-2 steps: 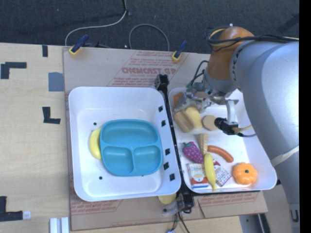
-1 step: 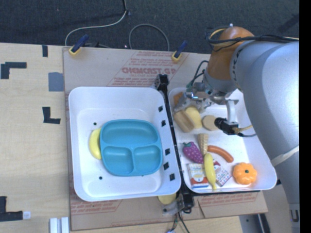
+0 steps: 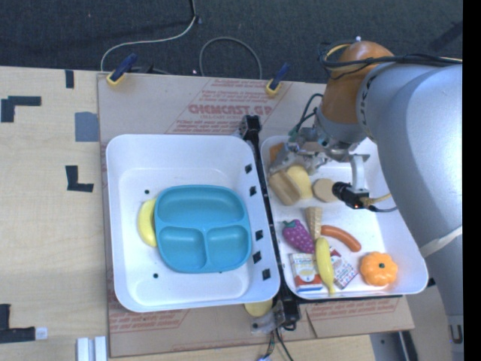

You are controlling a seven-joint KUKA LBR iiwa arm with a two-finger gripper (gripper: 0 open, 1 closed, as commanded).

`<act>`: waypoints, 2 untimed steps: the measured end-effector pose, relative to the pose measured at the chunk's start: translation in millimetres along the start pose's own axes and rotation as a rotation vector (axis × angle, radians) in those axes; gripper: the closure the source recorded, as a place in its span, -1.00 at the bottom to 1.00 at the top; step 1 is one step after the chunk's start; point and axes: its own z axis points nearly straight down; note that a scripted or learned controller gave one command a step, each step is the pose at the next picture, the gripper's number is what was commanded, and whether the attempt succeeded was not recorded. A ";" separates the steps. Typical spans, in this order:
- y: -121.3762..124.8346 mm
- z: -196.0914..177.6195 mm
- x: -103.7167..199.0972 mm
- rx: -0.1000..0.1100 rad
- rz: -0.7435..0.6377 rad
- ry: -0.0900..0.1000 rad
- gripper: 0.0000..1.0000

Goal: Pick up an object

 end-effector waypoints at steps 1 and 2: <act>-0.2 -0.1 1.3 0.000 0.001 -0.003 -1.00; -0.4 -0.1 2.0 0.000 0.002 -0.004 -1.00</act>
